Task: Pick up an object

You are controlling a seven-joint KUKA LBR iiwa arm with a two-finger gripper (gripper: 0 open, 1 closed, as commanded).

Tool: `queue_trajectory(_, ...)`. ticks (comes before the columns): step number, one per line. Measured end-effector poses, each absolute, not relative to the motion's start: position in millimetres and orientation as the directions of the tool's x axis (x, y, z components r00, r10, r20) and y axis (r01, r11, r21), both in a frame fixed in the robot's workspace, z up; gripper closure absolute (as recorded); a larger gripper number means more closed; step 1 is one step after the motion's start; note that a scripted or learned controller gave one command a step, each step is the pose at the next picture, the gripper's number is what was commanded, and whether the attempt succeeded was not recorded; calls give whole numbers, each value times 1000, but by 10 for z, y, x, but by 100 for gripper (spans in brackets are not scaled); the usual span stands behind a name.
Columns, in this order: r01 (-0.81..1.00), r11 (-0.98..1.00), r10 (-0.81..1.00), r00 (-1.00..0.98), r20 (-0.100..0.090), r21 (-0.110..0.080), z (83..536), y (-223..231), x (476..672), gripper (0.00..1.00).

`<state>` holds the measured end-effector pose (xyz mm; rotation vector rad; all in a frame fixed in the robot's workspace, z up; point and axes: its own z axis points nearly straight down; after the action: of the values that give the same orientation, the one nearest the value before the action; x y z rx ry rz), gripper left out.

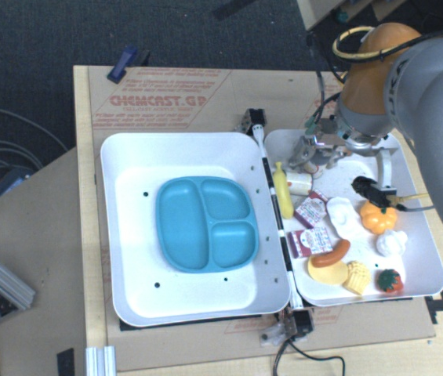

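We are hovering the metal two-finger gripper (315,151) at the right white bin's (433,276) far left corner; we cannot tell its opening. The yellow plastic banana (283,193) nearby looks light, stiff and slippery, best pinched mid-length.

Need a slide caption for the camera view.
Arm's hand low over toy food in right bin; blue divided plate in left bin.
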<state>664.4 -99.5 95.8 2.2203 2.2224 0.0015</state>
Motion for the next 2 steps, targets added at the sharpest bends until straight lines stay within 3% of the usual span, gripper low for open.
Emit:
queue_trajectory(1, 1000, 1, 1000, -1, 1, 0, 2129, -532, 5604, 100)
queue_trajectory(2, 1000, 0, 1000, 0, 0, 0, 2622, -472, 5201, 100)
